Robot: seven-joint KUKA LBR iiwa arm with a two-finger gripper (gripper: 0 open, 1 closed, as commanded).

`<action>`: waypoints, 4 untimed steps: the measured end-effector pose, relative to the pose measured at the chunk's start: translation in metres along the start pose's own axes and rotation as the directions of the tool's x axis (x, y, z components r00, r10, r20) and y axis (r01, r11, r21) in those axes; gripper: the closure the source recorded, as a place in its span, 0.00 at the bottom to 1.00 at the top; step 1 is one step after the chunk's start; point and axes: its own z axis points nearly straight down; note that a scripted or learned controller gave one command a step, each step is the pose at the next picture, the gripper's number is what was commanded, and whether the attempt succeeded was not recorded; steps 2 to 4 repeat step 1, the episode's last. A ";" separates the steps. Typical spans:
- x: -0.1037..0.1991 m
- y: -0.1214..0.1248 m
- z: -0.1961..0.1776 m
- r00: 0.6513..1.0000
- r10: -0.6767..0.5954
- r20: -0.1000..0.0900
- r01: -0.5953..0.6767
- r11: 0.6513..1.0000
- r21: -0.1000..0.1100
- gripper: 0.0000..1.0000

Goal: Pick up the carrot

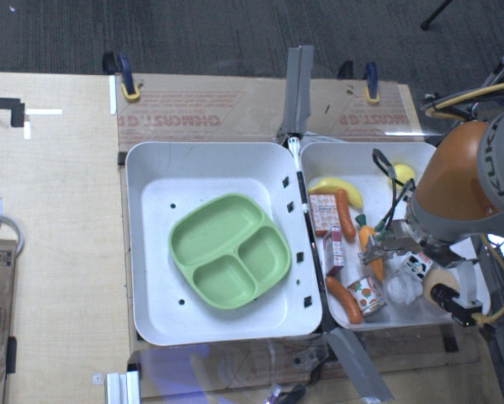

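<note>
The grey arm's gripper hangs over the small orange carrot in the right white bin; its grip state cannot be told. Mirrored red lettering on the far brown cardboard sheet reads "CHEMCAST GP".

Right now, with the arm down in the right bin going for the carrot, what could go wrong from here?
1. Clutter: the carrot lies packed among a sausage, a red packet and a banana, so the gripper may well close on a neighbour.
2. Lookalike: a second sausage is similar in colour and could be mistaken for it.
3. The arm covers part of the carrot, so judging the grasp is hard.
</note>
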 end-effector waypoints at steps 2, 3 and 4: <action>0.066 -0.028 -0.147 0.999 -0.052 0.005 0.052 0.999 -0.005 1.00; 0.066 -0.028 -0.147 0.999 -0.052 0.005 0.052 0.999 -0.005 1.00; 0.066 -0.028 -0.147 0.999 -0.052 0.005 0.052 0.999 -0.005 1.00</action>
